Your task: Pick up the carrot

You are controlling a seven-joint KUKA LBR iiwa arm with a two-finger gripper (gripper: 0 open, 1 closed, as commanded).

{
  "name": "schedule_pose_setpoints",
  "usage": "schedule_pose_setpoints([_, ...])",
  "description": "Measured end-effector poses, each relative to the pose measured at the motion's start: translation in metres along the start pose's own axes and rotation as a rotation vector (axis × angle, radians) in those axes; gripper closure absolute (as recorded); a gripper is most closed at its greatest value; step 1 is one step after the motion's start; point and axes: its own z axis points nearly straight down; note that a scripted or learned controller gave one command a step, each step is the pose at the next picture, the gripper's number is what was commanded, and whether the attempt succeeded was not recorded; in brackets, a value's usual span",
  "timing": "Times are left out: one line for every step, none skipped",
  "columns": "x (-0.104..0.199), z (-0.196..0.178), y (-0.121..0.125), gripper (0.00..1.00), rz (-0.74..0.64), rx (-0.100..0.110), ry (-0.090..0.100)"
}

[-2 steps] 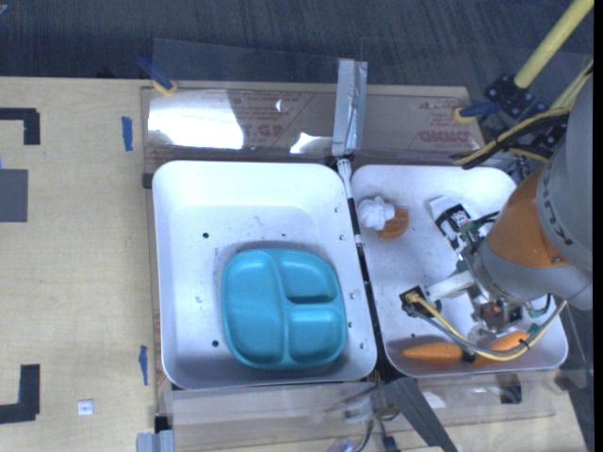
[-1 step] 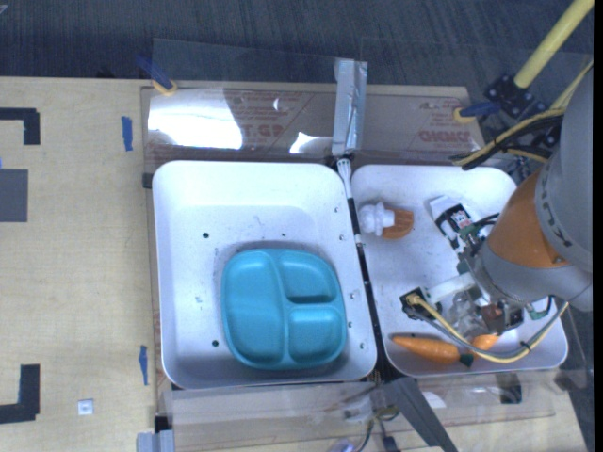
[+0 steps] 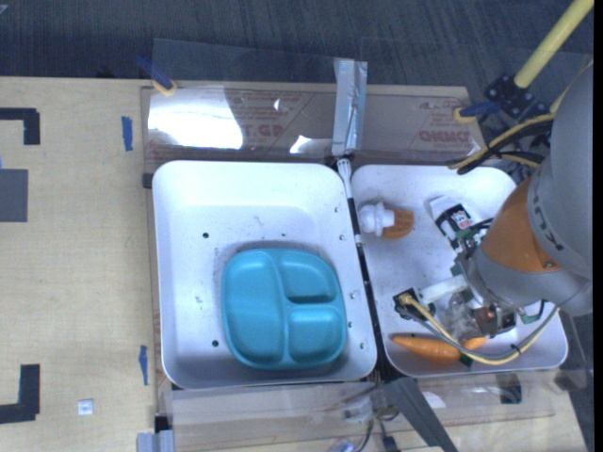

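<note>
While the arm (image 3: 546,224) reaches low into the right bin (image 3: 551,351), its gripper (image 3: 464,316) hangs just above the carrot (image 3: 426,347), which lies flat along that bin's near wall. Whether the gripper is released or clenched, I cannot tell. A small white-and-tan object (image 3: 386,219) sits near the far-left corner. The left bin (image 3: 179,252) holds a teal divided plate (image 3: 283,306).

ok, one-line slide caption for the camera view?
Arm's hand low in the right bin, just above the carrot at its front edge; teal divided plate in the left bin.
</note>
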Motion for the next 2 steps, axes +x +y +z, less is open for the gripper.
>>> schedule_pose_setpoints([0.029,-0.001,0.057,1.0,-0.001,-0.007,0.008])
schedule_pose_setpoints([0.003,-0.001,0.018,1.0,-0.042,-0.007,0.007])
